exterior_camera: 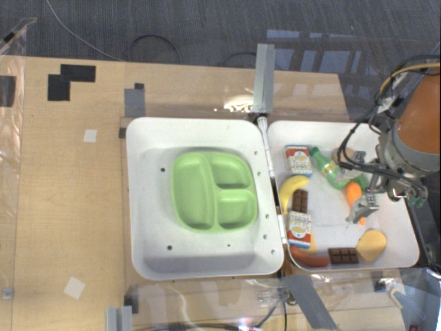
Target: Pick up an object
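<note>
My gripper (361,211) hangs low in the right bin (412,243), beside a carrot (353,192); whether my jaws are apart, I cannot tell.

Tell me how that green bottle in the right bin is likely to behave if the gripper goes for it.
The green bottle lies on its side, so it may roll if nudged. It looks like smooth, glossy plastic, so the fingers could slip off its rounded body. It lies close beside the orange piece and near the gripper, so a push would probably shift that neighbour too.
</note>
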